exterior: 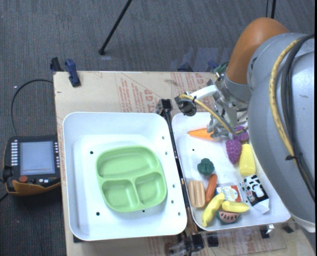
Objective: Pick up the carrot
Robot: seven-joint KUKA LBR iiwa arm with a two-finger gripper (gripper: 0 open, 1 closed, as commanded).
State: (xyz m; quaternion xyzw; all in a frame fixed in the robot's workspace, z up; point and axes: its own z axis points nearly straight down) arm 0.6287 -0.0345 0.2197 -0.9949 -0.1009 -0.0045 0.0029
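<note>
**Gripper right over the carrot, grip not readable**

The carrot (202, 134) lay in the upper part of the right bin (278, 213), right of centre in the frame, pointed tip aimed left. Directly at its thick end stood the gripper (221, 128), down at carrot level, and whether it was closed on anything I could not tell. Just below and to the right sat the purple grapes (234, 149) and a yellow piece (247, 160), both crowding that end. My call: the grasp should be taken squarely across the carrot's thicker part, keeping off the grapes, then lifted straight up. Further down sat a broccoli floret (205, 167), a hot dog (196, 193), a banana (212, 210) and a small milk carton (254, 191). To the left, the green divided plate (131, 182) filled the other bin. Red print ran across the cardboard (132, 92) beneath, too slanted to read.
</note>
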